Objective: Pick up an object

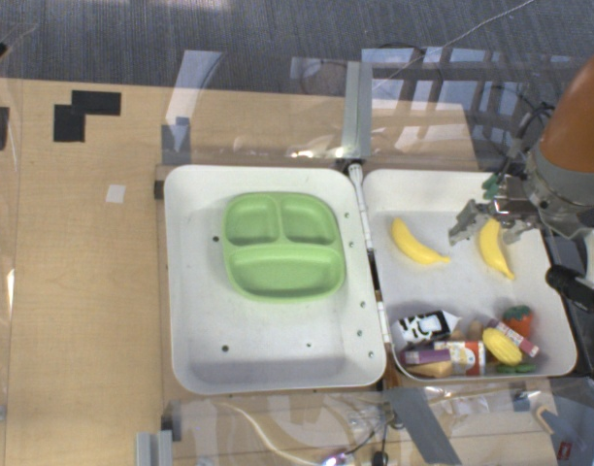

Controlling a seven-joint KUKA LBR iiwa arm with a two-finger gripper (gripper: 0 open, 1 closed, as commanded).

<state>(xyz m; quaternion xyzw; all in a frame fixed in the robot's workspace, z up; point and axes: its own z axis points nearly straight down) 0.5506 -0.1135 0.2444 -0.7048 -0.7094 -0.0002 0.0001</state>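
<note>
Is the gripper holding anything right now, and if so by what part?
Nothing is visibly held. The gripper hangs over the right bin, beside the right banana, which lies on the bin floor with no finger around it.

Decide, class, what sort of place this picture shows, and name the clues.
Probably a robotics lab's picking bench: a robot arm reaches over two white bins, one with a green plate, the other with toy bananas, behind clear guard panels.

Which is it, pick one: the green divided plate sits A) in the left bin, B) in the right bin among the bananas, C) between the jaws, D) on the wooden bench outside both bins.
A: the green divided plate lies flat in the middle of the left bin, while both bananas are in the right bin.
</note>
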